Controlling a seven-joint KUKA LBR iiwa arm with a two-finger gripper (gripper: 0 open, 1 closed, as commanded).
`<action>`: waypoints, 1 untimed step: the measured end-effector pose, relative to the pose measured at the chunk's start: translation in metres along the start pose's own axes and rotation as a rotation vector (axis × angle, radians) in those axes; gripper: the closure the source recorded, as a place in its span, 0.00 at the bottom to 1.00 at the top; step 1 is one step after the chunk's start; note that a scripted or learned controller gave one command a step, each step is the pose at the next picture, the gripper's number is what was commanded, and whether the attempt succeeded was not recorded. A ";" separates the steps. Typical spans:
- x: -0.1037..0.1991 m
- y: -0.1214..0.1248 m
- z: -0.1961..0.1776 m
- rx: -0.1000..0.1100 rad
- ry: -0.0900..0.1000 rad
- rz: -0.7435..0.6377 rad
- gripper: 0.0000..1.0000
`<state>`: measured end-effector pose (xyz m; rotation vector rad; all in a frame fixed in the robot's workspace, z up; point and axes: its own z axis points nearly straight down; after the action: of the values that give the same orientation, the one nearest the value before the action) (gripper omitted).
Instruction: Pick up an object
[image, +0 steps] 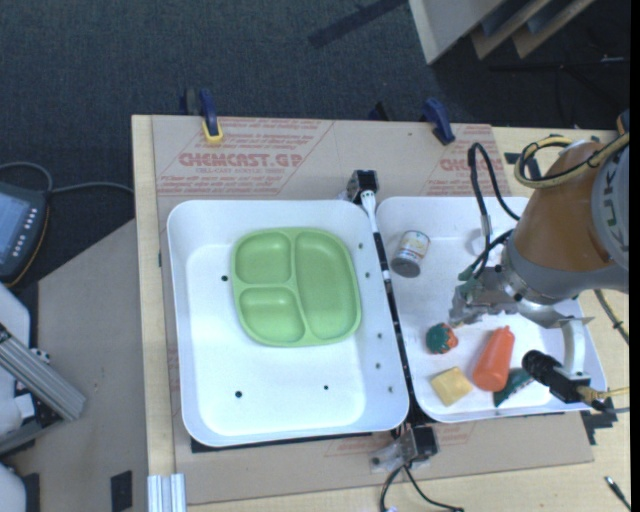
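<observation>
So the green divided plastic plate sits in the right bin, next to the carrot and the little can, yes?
Not quite: the camera view shows the green divided plastic plate in the left white bin. The orange toy carrot and small metal can lie in the right white bin.

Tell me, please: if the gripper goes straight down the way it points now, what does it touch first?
Probably the small green and red object, which lies just below the gripper in the right bin. Depth is unclear from this view, so it might instead meet the bin floor beside it.

Left bin (200, 400): holds a green divided tray (296, 286)
Desk (160, 200): two blue clamps (208, 108) on far edge
Far left: dark screen device (18, 232)
</observation>
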<state>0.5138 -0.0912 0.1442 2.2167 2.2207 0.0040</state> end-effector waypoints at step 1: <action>0.008 -0.003 -0.047 0.000 0.000 0.000 1.00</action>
<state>0.5107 -0.0833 0.1912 2.2164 2.2204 0.0044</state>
